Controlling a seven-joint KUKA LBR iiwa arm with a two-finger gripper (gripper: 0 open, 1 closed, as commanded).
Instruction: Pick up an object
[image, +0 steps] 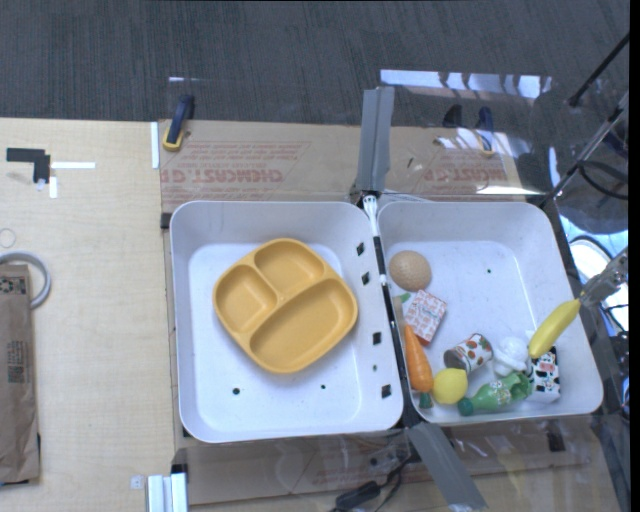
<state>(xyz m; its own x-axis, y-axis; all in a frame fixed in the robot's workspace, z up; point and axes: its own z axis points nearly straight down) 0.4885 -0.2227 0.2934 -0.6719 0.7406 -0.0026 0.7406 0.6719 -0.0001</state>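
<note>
The task looks to be at its very start: nothing is lifted, and every candidate object lies at rest in the right bin (500, 225). The arm's gripper cannot be made out among the metal parts at the right margin, so I cannot tell its state. The left bin (200, 400) holds a yellow divided plate (286, 304), smooth moulded plastic with three compartments, lying flat and slightly rotated. The right bin's pieces crowd toward its near and left walls: a round tan ball-like object (409, 270), matte and slightly speckled; just below it a small red-and-white printed packet (424, 315); an orange toy carrot (419, 364), tapered and lying along the left wall; a yellow lemon (450, 385) touching the carrot's tip; a small printed can (470, 352) on its side; a green bottle-like toy (495, 393); a black-and-white cow-patterned carton (545, 374); and a yellow banana (555, 324) leaning against the right wall. The next move probably calls for a descent over a well-separated piece; the round tan object stands most apart, whereas the near-corner cluster risks a finger landing on a neighbour.
</note>
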